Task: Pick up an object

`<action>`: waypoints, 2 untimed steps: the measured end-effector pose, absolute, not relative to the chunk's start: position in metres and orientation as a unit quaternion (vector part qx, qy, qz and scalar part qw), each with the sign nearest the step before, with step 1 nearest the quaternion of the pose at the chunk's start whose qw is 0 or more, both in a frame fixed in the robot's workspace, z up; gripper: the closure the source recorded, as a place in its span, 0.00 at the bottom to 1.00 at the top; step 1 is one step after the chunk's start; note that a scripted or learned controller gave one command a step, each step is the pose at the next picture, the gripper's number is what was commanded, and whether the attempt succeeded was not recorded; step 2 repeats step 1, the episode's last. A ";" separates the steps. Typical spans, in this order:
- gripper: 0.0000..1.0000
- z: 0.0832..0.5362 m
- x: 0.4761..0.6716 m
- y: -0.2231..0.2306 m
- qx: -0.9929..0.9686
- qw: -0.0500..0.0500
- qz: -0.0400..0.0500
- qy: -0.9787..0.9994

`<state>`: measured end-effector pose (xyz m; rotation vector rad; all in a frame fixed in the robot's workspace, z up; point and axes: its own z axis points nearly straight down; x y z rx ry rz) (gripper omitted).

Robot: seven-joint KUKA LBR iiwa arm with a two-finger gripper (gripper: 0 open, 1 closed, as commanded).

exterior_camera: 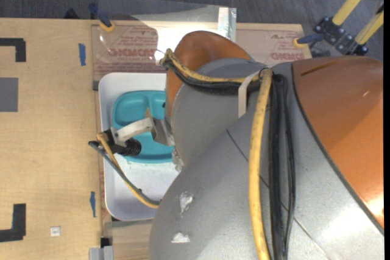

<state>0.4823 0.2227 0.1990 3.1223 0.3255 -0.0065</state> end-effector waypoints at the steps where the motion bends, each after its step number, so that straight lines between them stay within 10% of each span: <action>1: 1.00 0.330 0.480 0.225 0.995 -0.002 0.003 0.100; 2: 1.00 0.330 0.480 0.225 0.995 -0.002 0.003 0.100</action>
